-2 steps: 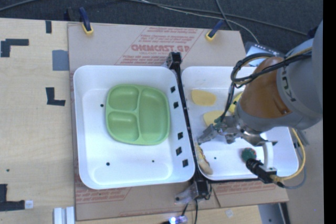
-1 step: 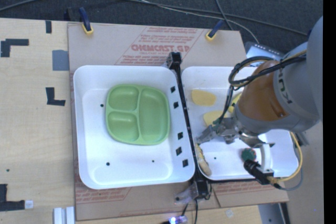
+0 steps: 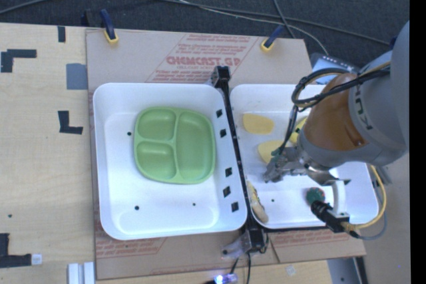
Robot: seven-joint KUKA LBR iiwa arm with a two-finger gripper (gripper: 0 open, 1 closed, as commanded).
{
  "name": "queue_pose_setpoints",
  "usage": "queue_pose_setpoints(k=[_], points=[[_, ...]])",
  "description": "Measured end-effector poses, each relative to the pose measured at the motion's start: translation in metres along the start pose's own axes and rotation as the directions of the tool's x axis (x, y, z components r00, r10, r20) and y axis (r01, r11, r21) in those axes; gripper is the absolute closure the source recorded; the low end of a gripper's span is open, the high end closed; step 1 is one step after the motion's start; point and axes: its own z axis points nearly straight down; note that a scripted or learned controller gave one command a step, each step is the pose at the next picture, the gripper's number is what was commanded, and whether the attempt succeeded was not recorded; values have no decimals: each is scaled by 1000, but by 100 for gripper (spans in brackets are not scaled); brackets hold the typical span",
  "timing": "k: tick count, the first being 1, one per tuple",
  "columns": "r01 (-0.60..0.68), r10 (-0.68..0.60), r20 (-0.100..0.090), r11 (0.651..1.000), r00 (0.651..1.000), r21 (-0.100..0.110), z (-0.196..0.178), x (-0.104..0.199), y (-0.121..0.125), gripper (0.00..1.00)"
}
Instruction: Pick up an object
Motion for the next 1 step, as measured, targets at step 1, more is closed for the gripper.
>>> queue_pose_setpoints(k=[1], points=[[1, -1, -3, 1000, 1000, 3, -45, -7, -3, 100]])
